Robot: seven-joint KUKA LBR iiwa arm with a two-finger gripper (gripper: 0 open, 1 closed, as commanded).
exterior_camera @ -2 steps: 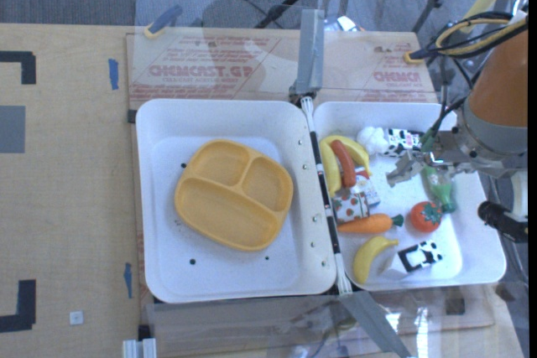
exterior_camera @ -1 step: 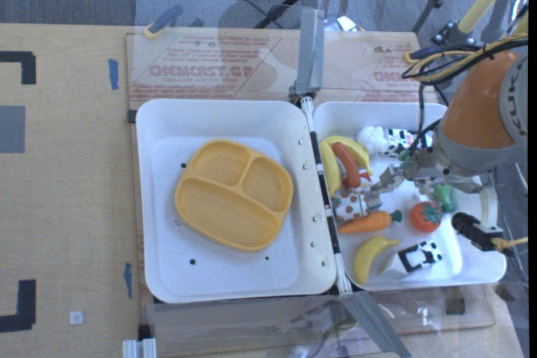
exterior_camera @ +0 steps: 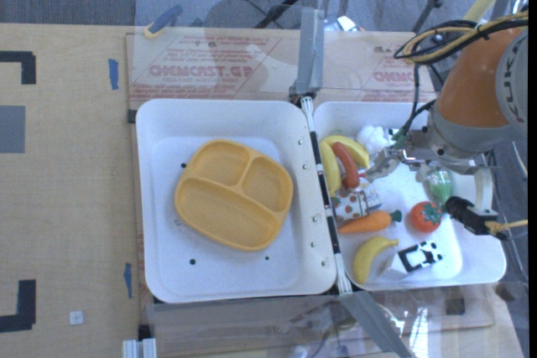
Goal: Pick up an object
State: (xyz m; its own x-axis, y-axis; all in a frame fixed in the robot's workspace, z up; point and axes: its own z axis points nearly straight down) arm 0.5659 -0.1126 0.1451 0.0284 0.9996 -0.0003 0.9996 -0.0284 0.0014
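Observation:
The right bin [exterior_camera: 485, 266] holds several toy foods. A red sausage [exterior_camera: 346, 163] lies across two yellow bananas [exterior_camera: 329, 169] at the bin's left wall. Below them are a small patterned box [exterior_camera: 355, 203], an orange carrot [exterior_camera: 367, 223] and another banana [exterior_camera: 370, 256]. A red tomato [exterior_camera: 424, 216] and a black-and-white block [exterior_camera: 419, 256] lie further right. My gripper [exterior_camera: 383, 164] hangs low over the bin, just right of the sausage and above the box. Nothing shows in its grasp. The arm's wrist covers the bin's upper right part.
The left bin [exterior_camera: 153, 180] holds a yellow divided plate [exterior_camera: 235, 193]. A white lump [exterior_camera: 371, 135] sits at the right bin's back, and a green item [exterior_camera: 438, 180] peeks out under the wrist. Cables trail off the arm at right.

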